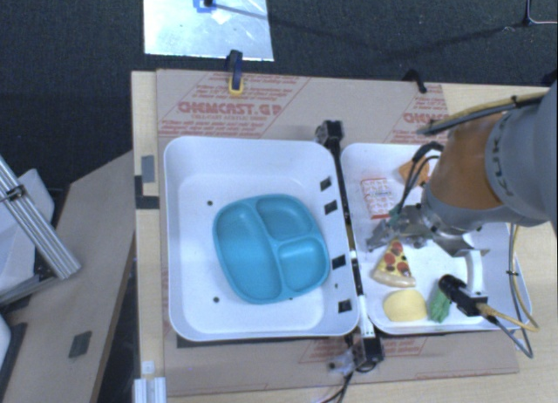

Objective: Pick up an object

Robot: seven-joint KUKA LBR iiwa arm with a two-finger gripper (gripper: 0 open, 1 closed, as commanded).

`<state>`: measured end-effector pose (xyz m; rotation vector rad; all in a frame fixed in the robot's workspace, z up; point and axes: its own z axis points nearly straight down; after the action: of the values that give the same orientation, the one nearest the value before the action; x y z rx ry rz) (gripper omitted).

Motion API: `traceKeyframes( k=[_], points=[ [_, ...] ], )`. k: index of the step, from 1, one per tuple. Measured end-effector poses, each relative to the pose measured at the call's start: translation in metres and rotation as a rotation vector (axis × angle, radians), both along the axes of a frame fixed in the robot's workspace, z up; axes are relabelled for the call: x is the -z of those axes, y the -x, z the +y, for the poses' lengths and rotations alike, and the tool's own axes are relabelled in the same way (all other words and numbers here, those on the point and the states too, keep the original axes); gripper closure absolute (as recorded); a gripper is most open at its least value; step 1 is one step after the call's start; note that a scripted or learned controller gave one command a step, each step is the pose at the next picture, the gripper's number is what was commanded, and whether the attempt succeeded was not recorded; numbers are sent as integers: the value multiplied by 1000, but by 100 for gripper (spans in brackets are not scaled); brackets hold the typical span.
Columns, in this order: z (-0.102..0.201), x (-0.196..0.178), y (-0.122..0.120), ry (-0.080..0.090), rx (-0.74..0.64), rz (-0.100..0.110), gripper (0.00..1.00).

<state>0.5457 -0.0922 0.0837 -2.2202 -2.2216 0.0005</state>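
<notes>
In the right bin (362, 166) lie a pizza slice toy (394, 264), a yellow round object (404, 305), a green piece (438, 309) beside it, and a white-and-red packet (377, 195). An orange object (407, 169) peeks out behind the arm. My gripper (390, 232) hangs low over the right bin, just above the pizza slice's upper tip. Its dark fingers point left and downward, with nothing visibly held between them.
The left bin (187, 218) holds a blue divided plate (268, 248). A black divider with clips (336, 192) runs between the bins. The grey arm with its orange band (466, 166) covers the right bin's upper right. Cables (506, 314) trail at the right bin's front corner.
</notes>
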Motion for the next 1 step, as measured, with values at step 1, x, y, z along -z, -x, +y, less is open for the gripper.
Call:
traceKeyframes(
  k=[1],
  points=[
    [0, -11, -1, 0, 0, -3, 100]
  ],
)
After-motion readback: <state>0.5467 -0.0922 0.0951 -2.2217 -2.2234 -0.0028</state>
